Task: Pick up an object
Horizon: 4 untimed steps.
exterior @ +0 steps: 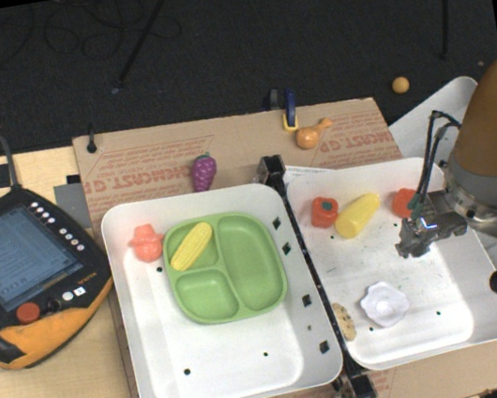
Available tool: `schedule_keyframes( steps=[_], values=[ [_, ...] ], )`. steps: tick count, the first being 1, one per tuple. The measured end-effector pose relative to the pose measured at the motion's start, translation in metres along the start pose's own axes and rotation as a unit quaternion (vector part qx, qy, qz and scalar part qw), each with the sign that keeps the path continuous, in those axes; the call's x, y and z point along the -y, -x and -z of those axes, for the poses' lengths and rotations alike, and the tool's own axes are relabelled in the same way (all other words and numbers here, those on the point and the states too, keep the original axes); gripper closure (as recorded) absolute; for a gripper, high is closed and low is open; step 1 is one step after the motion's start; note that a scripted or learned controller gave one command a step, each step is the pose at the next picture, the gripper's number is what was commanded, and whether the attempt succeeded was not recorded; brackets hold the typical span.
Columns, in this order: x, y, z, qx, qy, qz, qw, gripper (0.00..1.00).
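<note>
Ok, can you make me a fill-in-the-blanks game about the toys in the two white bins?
1. The yellow corn lies in a compartment of the ____ plate.
2. The plate sits in the ____ bin.
3. The white cup lies in the ____ bin.
4. The gripper hangs over the ____ bin.

Missing words: green; left; right; right
</note>
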State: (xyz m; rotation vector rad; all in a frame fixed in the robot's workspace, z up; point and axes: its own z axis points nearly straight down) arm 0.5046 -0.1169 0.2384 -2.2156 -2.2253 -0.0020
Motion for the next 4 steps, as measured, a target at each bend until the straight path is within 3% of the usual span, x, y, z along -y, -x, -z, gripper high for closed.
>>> schedule_keyframes(
  steps=[1, 3, 4],
  values=[
    [-0.014, -0.049, -0.014, 0.000, -0.002, -0.001, 1.0000, 1.00],
    [-0.038, -0.155, -0.002, 0.000, 0.000, 0.000, 1.0000, 1.00],
    [-0.056, -0.180, -0.004, 0.001, -0.001, -0.002, 1.0000, 1.00]
  ],
)
